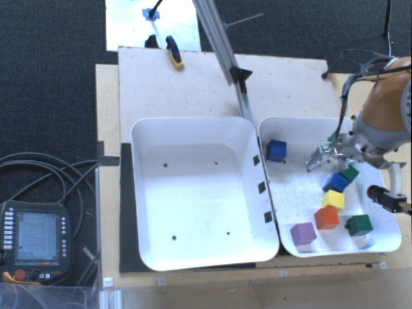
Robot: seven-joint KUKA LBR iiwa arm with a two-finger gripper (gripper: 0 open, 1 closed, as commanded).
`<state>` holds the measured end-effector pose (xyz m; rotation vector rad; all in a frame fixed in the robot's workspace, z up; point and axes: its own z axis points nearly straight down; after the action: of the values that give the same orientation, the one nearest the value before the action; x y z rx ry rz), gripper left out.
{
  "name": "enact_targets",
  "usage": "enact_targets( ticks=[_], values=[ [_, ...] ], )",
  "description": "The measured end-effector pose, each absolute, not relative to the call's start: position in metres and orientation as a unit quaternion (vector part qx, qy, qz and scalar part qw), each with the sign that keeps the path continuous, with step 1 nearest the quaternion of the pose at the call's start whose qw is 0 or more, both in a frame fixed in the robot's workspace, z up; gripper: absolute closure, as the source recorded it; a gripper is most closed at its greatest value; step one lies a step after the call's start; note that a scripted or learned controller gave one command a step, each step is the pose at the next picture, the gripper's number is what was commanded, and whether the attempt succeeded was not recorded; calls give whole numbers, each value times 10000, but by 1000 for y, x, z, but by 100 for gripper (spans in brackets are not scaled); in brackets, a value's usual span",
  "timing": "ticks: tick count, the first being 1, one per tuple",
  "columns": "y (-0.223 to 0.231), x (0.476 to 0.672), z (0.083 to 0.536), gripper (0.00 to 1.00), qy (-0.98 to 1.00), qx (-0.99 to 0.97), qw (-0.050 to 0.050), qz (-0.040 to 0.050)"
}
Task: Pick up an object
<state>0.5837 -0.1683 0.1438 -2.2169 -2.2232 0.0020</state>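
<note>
Grey-and-orange arm's gripper (320,159) over the right white bin (283,237), centre-right of the frame.
Its metal fingers look spread, gripping nothing; small blue cube (277,150) sits just left, while blue (335,183), yellow (333,199), orange (326,217), purple (302,234) and green (359,224) cubes lie lower right.

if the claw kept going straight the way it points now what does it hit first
The claw hangs over the right bin, pointing down and toward the left. Straight on, it would likely meet bare bin floor between the blue cube and the cluster of cubes. Depth is unclear from this slanted view.
</note>
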Motion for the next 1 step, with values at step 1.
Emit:
enact_targets(
  ticks=[1],
  values=[
    [-168, 584, 104, 0, -7081, -7061, 8, 5]
  ],
)
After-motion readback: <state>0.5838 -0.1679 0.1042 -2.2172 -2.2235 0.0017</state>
